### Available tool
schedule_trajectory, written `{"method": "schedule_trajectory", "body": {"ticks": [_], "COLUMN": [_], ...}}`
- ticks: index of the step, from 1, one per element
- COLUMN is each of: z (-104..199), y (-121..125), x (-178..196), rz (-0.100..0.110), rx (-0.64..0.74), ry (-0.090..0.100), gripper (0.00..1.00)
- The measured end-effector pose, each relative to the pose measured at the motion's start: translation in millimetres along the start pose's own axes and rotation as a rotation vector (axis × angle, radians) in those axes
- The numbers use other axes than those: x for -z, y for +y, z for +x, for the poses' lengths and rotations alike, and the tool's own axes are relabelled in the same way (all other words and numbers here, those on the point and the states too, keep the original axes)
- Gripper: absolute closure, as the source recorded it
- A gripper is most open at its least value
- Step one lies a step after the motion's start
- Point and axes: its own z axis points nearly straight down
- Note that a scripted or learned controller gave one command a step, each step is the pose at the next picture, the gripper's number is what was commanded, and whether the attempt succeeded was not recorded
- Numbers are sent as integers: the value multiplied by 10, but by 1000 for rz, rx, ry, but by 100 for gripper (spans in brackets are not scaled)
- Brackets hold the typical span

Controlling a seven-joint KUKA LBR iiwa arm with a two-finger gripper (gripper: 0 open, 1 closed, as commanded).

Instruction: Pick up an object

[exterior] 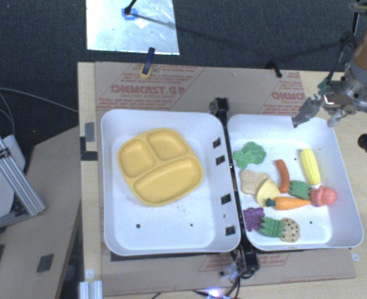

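The right bin (345, 226) holds several toy foods: green broccoli (250, 154), a yellow corn cob (309, 166), an orange sausage (283, 175), a carrot (288, 203), a pink piece (323, 196), a bread slice (253, 181), purple grapes (253, 217) and a pineapple-like piece (280, 228). My gripper (320, 112) hangs above the bin's far right rim, fingers spread apart with nothing between them. It stands well behind the corn cob and touches no object.
The left bin (114, 229) holds a yellow divided plate (160, 165). A black hinge strip (228, 173) runs between the bins. A shiny sheet (132, 17) lies beyond the bench, and a metal frame (9, 167) stands at the left.
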Motion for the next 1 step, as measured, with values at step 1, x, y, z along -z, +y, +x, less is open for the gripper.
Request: {"method": "schedule_trajectory", "body": {"ticks": [1], "z": [-547], "y": [-844], "x": [-1772], "rz": [15], "rx": [-9], "ry": [3], "gripper": [0]}}
